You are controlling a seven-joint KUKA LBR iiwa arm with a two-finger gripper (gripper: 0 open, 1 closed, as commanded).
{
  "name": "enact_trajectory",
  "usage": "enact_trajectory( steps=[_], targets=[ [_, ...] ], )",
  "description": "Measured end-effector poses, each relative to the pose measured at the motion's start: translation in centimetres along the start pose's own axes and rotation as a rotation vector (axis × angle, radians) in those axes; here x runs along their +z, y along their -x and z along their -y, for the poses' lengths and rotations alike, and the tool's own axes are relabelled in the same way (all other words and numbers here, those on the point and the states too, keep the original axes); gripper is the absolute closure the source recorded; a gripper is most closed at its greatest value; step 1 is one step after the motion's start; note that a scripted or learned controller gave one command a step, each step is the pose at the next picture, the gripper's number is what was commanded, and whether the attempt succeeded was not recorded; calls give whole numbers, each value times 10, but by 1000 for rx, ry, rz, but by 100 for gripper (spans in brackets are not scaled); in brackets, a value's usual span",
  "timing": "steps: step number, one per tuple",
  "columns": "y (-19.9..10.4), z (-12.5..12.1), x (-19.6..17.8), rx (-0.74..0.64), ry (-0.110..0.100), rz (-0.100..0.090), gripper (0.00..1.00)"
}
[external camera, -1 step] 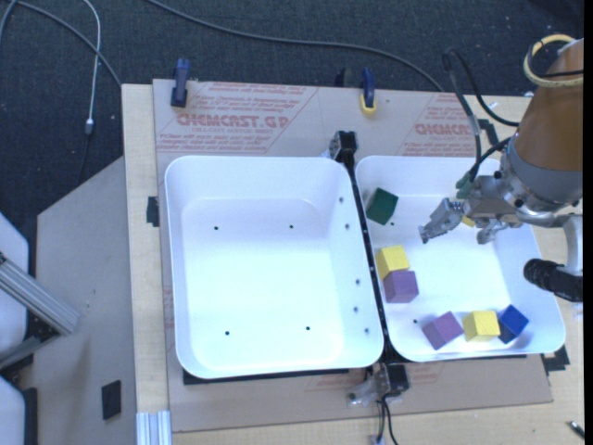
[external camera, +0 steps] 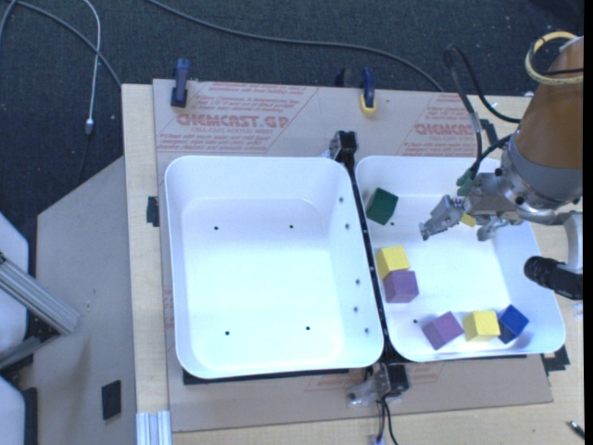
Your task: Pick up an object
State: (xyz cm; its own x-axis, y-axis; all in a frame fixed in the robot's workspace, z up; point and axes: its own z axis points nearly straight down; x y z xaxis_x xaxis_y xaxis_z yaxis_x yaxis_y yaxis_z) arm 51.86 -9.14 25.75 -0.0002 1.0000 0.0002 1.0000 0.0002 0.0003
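gripper poised over the right bin

the gripper [external camera: 459,219] hangs with fingers apart and nothing between them, above bare floor of the right bin [external camera: 542,290]. this looks like the approach step (no grasp made yet). nearest target: the green cube [external camera: 381,206], at 9 o'clock from the gripper, dark and slightly tilted. next it must shift over and descend squarely.

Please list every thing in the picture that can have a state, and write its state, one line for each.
Gripper: open, holding nothing, above the right bin.
Green cube: lying in the right bin, near the divider.
Yellow cube: touching the purple cube below it.
Second purple cube, second yellow cube, blue cube: in a row near the front wall.
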Motion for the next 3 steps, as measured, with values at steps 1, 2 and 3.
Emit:
enact_trajectory(
  steps=[1,2,3],
  targets=[
    [-2,-2,42,0,-4,0,0],
    [-8,5,102,0,-6,-1,0],
    [-3,12,161,1,-6,0,0]
  ],
)
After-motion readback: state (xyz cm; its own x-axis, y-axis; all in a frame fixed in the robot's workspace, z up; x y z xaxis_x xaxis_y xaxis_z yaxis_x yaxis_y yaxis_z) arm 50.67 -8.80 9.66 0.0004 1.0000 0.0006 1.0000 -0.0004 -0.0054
